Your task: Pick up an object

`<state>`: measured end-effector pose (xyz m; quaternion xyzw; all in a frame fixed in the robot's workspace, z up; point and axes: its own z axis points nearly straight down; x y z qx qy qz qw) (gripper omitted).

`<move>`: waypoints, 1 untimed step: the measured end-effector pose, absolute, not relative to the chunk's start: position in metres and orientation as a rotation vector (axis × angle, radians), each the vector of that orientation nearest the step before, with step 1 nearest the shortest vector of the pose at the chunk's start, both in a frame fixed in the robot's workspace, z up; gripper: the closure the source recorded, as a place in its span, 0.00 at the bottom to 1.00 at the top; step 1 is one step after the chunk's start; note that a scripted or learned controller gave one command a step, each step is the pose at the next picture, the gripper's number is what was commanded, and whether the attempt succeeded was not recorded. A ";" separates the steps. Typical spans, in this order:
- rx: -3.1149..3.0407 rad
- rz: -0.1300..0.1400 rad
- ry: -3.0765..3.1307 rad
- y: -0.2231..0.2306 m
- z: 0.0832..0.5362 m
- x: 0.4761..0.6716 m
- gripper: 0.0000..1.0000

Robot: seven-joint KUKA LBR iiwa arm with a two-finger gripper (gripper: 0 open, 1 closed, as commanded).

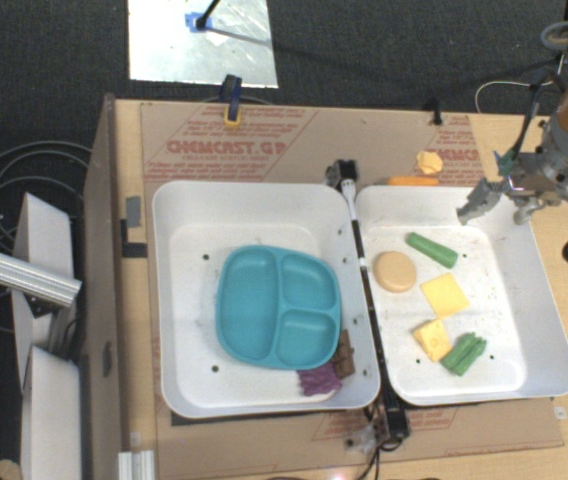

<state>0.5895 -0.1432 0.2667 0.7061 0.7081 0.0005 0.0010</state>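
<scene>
The right bin [542,298] holds a green cylinder [432,250], a tan round disc [396,271], a yellow square block [445,295], a yellow wedge [432,340] and a green ridged piece [463,354]. My gripper [497,206] hovers over the bin's far right corner, up and to the right of the green cylinder. Its fingers stand apart, open, with nothing between them.
The left bin [189,268] bears a teal divided plate [278,306], with a purple piece [317,379] and a brown piece [344,358] at its near right edge. An orange stick [412,180] and a yellow lump [429,161] lie on the cardboard behind the right bin.
</scene>
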 end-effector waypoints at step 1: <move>2.228 -0.009 2.229 -0.134 0.157 0.541 0.00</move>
